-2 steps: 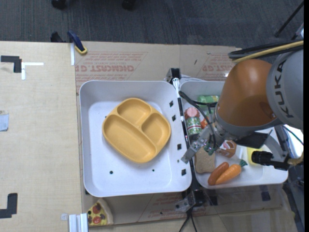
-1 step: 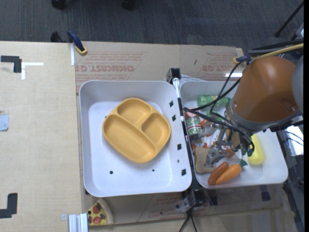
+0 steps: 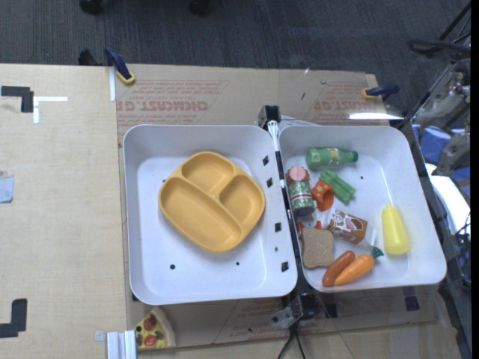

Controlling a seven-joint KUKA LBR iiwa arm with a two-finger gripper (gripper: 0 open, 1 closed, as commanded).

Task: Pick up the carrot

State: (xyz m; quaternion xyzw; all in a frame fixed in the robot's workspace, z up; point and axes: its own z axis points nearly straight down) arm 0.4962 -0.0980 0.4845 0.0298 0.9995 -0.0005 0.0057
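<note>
The carrot (image 3: pixel 356 268), orange with a small green top, lies tilted near the front edge of the right bin (image 3: pixel 421 223), its green end pointing toward the back right. A red-orange sausage (image 3: pixel 337 268) lies right against its left side. A slice of bread (image 3: pixel 317 247) sits just left of the sausage.
Also in the right bin are a yellow bottle (image 3: pixel 394 230), a small printed carton (image 3: pixel 349 226), a red-lidded can (image 3: pixel 300 190), a red pepper (image 3: pixel 322 194), a green vegetable (image 3: pixel 339 185) and a green bottle (image 3: pixel 330 156). A yellow divided plate (image 3: pixel 212 200) lies in the left bin (image 3: pixel 150 253).
</note>
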